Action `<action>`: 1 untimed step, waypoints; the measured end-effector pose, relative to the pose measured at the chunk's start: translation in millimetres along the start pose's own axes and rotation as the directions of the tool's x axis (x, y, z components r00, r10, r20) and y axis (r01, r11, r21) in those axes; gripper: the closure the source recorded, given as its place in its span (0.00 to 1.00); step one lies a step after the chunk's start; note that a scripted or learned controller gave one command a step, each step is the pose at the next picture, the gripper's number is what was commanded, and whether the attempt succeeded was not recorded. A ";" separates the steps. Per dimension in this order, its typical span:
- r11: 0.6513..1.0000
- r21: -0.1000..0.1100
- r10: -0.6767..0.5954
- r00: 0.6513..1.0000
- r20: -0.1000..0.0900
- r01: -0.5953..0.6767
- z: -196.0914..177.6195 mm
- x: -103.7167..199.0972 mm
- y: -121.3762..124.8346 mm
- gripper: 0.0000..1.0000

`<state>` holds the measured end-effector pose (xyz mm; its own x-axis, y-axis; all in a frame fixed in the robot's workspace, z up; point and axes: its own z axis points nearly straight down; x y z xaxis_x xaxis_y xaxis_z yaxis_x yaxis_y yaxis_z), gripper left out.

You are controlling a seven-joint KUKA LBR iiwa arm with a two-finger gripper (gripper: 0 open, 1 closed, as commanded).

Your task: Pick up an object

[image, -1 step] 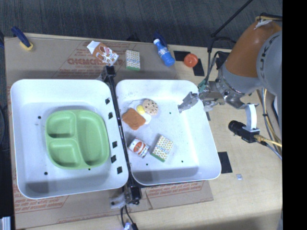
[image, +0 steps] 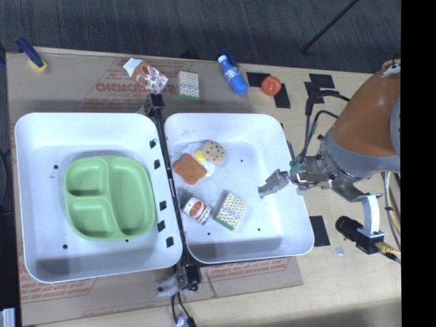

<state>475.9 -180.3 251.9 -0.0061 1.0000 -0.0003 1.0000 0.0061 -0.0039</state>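
Note:
The right bin (image: 272,234) holds several small items: a round cookie (image: 213,152), a yellow piece (image: 199,157), an orange-brown block (image: 189,169), a red and white can (image: 198,210) lying on its side, and a green and white patterned box (image: 231,211). My gripper (image: 273,183) hangs over the right side of this bin, to the right of the box and apart from every item. Nothing sits between its fingers.
The left bin (image: 34,142) carries a green divided tray (image: 109,196). Behind the bins lie a snack packet (image: 146,76), a small box (image: 189,85), a blue bottle (image: 233,74), an orange ball (image: 271,85) and a blue clamp (image: 30,54).

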 end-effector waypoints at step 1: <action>1.000 0.001 -0.001 1.000 -0.002 0.001 160.8 50.8 0.8 0.00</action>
<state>475.8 -129.5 91.1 -0.0075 1.0000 0.0018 1.0000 0.0075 -0.0044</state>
